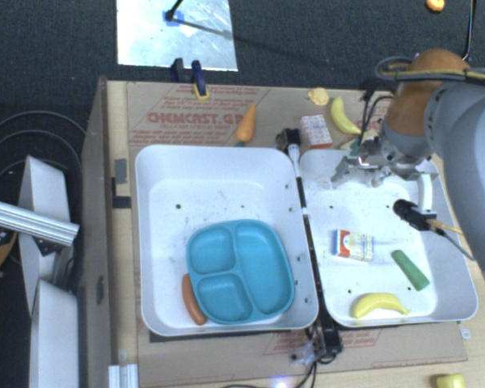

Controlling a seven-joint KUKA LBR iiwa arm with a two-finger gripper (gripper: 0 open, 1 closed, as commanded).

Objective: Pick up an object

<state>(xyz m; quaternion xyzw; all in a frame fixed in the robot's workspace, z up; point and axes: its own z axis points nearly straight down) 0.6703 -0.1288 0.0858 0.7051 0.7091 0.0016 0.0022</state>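
My gripper point(364, 164) hangs over right bin's point(461, 297) far edge; jaw state unclear, nothing seen held. Carton point(353, 245), banana point(378, 304), green stick point(410, 269) lie well apart nearer. Risk: descending here grabs bare floor or wall.

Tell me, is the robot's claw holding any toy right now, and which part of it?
It cannot be told. The gripper hangs over the right bin, but its fingertips are too unclear to show anything between them.

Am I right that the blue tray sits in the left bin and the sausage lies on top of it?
Not quite. The blue tray is in the left bin, but the sausage lies on the bin floor beside the tray's left edge, not on it. The camera view shows this.
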